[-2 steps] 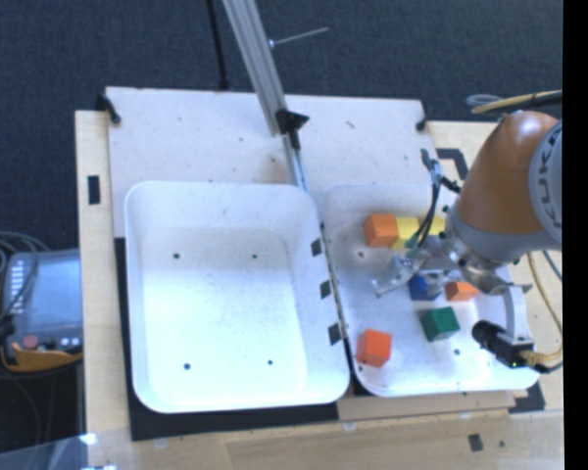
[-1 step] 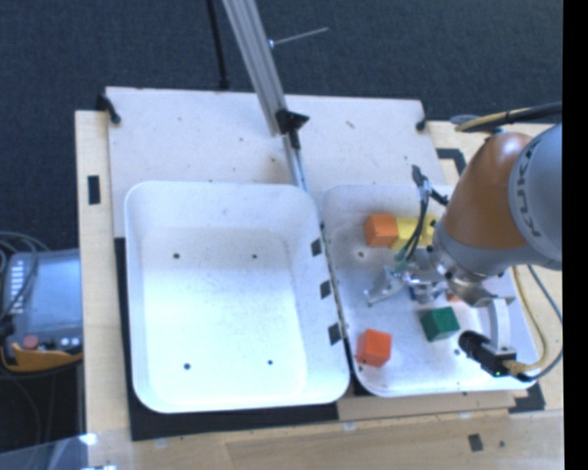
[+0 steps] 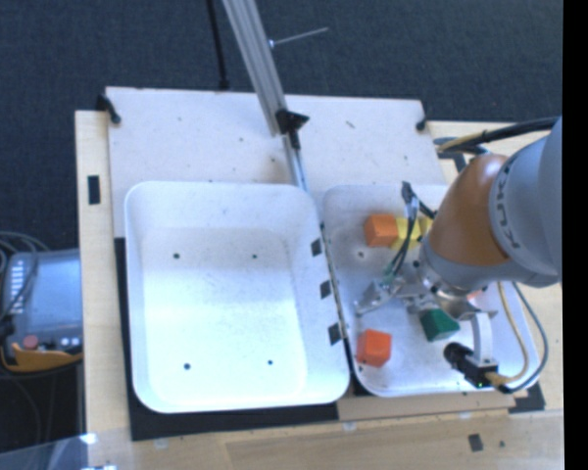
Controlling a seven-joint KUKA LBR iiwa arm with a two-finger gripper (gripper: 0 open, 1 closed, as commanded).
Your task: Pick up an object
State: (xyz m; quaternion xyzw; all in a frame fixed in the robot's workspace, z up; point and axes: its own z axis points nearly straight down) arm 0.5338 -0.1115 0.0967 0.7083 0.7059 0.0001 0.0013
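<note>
Nearest, an orange-red block [image 3: 373, 348] sits at the right bin's [image 3: 345, 225] near-left corner. Just beyond, gripper [image 3: 392, 295] low inside that bin, fingers spread apart, nothing between them. Green block [image 3: 437, 323] beside it under the wrist. Farther back, orange block [image 3: 380, 230] touching a yellow piece [image 3: 413, 228]. Left bin [image 3: 225, 196] alongside.

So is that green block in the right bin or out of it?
In. The green block lies on the right bin's floor, inside its rim, partly covered by the arm's wrist.
</note>
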